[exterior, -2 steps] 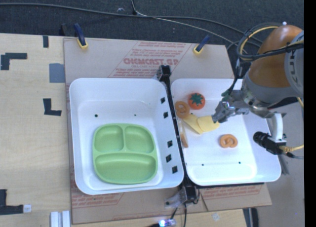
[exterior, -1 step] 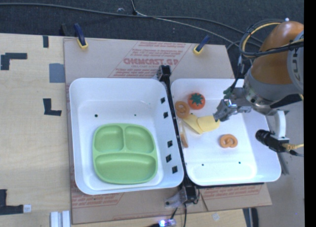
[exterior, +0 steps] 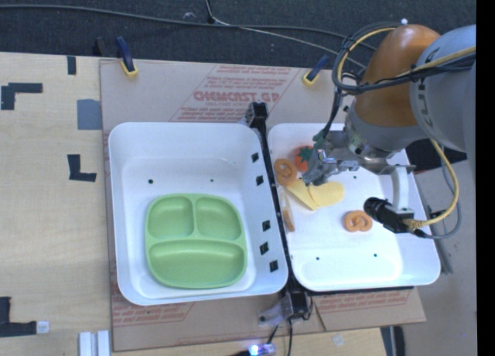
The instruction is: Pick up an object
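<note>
Now the end effector (exterior: 323, 162), grip state unclear, hovers over the yellow wedge (exterior: 319, 195), lying lengthwise left-right.

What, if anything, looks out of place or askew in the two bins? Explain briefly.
Nothing looks spilled or damaged. The green divided plate lies flat in the left bin. The right bin holds loose toy foods: an orange ring, a yellow piece and a pretzel-like piece. A small orange stick lies beside the divider between the bins, slightly apart.
</note>
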You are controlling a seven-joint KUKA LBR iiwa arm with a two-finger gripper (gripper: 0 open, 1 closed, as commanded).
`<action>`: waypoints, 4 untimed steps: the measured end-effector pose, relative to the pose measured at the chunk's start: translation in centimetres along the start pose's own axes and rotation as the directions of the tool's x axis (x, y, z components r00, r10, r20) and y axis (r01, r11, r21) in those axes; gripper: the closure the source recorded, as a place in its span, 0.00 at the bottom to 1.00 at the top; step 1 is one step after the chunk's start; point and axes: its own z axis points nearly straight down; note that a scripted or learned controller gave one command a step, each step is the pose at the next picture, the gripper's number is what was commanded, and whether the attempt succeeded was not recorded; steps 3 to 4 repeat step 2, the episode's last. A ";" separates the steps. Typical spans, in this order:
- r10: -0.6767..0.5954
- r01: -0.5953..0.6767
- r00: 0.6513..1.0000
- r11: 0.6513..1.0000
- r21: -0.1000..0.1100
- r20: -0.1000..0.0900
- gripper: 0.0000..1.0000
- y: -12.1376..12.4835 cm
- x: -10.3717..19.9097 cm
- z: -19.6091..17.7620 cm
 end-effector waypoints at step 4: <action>-0.001 0.001 1.000 1.000 0.000 0.000 1.00 1.6 11.5 1.2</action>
